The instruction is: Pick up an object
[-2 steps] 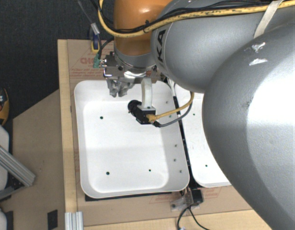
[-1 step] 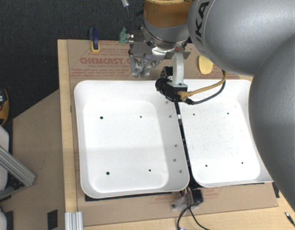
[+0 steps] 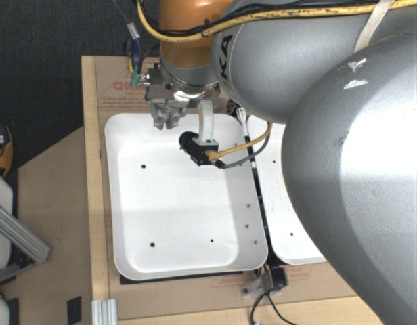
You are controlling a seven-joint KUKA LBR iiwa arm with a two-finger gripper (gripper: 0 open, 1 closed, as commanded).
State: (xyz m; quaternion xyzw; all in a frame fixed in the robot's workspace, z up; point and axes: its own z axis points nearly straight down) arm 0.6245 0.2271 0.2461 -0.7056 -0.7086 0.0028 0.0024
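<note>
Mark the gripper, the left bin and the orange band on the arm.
gripper (image 3: 166, 122): camera view, between its fingertips, at the bin's far edge.
left bin (image 3: 181, 208): camera view, bare white floor.
orange band (image 3: 195, 9): camera view, middle of the orange shell above the wrist.

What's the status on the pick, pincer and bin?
Pincer low over left bin's far edge, nothing visible between fingers. No pickable object visible on bin floor. Arm covers most of right bin.
</note>
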